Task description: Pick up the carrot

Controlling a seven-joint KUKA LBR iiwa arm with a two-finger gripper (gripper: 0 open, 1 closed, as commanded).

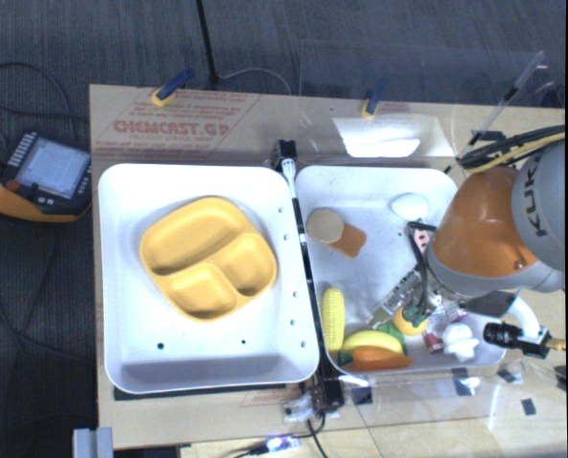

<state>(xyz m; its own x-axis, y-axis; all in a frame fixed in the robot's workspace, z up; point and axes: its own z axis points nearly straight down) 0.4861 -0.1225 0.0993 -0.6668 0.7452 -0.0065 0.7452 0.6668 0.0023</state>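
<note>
The carrot (379, 359) is orange and lies along the front wall of the right bin (379, 184), just in front of a yellow banana (369, 340). My gripper (410, 305) hangs low over the bin's front right area, just above and to the right of the carrot and banana. A small yellow and green item (410, 322) sits right under its tip. The grey and orange arm (489, 232) covers the bin's right side.
A corn cob (333, 318) lies upright left of the banana. A tan cup (338, 231) lies on its side at the bin's back left, with a white egg (410, 203) behind. White and red items (455, 338) crowd the front right corner. The left bin (121, 351) holds a yellow divided plate (207, 256).
</note>
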